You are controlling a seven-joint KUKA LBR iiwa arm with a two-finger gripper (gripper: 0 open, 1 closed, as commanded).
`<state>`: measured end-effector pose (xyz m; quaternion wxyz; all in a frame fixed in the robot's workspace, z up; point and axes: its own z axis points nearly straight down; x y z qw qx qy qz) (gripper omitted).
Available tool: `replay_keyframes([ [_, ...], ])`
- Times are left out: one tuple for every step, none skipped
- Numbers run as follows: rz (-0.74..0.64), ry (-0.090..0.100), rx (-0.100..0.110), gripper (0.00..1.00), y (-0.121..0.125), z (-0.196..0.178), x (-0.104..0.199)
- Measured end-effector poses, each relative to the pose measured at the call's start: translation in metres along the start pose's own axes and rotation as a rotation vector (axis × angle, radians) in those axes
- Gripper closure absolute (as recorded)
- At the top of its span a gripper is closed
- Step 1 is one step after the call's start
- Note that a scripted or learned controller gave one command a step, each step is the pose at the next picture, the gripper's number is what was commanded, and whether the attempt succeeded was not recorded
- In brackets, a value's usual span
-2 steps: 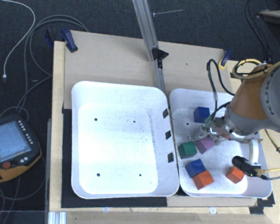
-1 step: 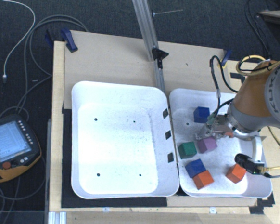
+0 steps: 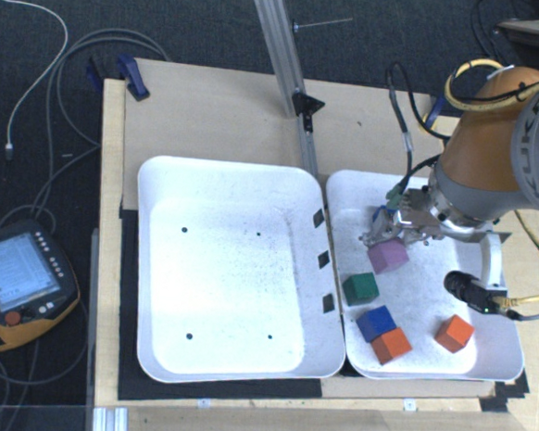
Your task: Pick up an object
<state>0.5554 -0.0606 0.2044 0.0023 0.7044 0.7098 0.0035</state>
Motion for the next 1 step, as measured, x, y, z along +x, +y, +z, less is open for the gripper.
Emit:
replay_keyframes([
  [-0.002,0.004,0.014,1.00,-0.0249,0.0051,0.0885],
])
